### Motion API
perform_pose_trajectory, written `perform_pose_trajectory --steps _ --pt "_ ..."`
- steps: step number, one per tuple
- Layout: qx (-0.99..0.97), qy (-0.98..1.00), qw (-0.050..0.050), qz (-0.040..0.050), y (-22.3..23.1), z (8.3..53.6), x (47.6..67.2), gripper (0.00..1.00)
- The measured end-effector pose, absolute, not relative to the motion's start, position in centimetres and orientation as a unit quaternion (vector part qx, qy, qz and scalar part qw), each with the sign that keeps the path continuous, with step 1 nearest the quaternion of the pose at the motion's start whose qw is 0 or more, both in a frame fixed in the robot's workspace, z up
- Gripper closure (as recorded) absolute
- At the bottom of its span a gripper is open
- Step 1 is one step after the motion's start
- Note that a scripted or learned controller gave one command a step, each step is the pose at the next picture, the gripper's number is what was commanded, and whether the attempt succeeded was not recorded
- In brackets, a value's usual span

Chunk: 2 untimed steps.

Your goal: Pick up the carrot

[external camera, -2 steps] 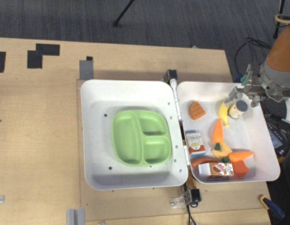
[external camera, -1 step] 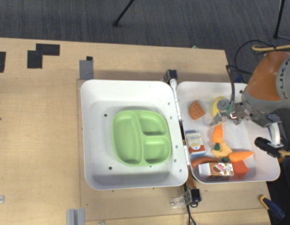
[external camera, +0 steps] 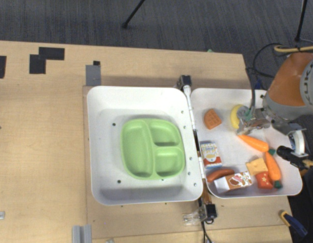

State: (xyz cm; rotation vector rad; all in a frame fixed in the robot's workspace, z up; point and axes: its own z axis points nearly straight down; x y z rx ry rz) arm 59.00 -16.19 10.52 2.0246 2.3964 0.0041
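The left bin (external camera: 103, 135), well left of the fingers, held a green tray (external camera: 150, 147). The right bin (external camera: 222, 97) held the gripper (external camera: 246, 123), low over its far side; how wide its fingers stood I could not tell. The carrot (external camera: 253, 143) lay just below the fingertips, slanting away. A yellow piece (external camera: 235, 116) sat beside them.

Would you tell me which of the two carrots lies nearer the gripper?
The upper carrot, lying slanted just below the gripper; the lower carrot lies farther down, beside the cheese wedge.
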Motion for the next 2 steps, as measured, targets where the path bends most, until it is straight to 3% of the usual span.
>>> perform_pose_trajectory --steps 1,2 --pt "0.645 0.764 0.002 0.0012 -16.2 10.5 59.0 0.00" --pt "0.517 0.856 0.002 0.0008 -12.9 8.6 58.6 0.00"
